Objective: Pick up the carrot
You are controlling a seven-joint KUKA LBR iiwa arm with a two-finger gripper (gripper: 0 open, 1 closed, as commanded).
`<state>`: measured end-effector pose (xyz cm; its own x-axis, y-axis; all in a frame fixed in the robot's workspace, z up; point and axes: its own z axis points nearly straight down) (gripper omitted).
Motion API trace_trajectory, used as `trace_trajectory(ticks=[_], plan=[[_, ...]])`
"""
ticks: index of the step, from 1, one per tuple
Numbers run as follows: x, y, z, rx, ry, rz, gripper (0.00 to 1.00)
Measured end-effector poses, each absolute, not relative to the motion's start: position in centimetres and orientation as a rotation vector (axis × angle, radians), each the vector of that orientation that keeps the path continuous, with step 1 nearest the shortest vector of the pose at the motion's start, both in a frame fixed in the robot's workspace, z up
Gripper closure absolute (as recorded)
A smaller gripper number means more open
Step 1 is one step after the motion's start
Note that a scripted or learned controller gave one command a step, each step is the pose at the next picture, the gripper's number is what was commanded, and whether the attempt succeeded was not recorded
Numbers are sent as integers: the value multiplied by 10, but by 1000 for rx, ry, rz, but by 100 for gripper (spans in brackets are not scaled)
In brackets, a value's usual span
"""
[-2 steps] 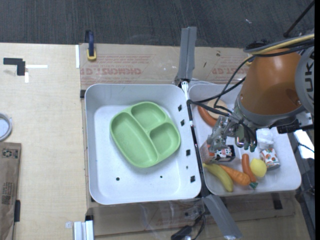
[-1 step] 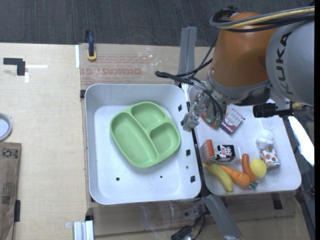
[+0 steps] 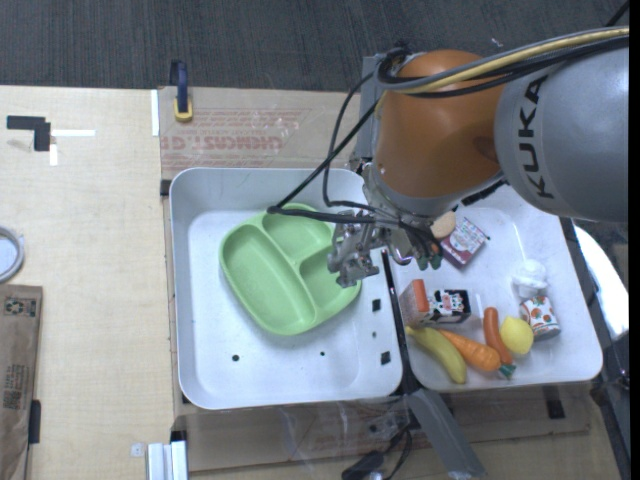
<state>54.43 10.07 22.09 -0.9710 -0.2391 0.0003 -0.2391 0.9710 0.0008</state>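
The carrot (image 3: 472, 351) is orange with a green tip and lies flat near the front edge of the right bin (image 3: 560, 368). It rests between a yellow banana (image 3: 439, 352) and a yellow lemon (image 3: 517, 335). My gripper (image 3: 350, 260) hangs over the left bin (image 3: 200, 368), above the right edge of a green divided plate (image 3: 280, 278). It is well left of the carrot and farther back, and nothing shows in it.
A small cow-print carton (image 3: 441, 305), a red-orange vegetable (image 3: 491, 328), a strawberry-print cup (image 3: 541, 318), a crumpled white item (image 3: 530, 274) and a purple packet (image 3: 464, 243) share the right bin. The ridge between the bins (image 3: 392, 318) lies between the gripper and the carrot.
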Motion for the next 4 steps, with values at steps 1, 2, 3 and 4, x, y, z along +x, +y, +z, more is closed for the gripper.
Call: trace_trajectory(ticks=[1, 2, 3, 4], plan=[[613, 150, 311, -169, -3142, -2, 100], [555, 79, 298, 307, -3128, 0, 100], [493, 84, 269, 994, -2980, -2, 100], [535, 48, 275, 2137, -2308, -4, 100]])
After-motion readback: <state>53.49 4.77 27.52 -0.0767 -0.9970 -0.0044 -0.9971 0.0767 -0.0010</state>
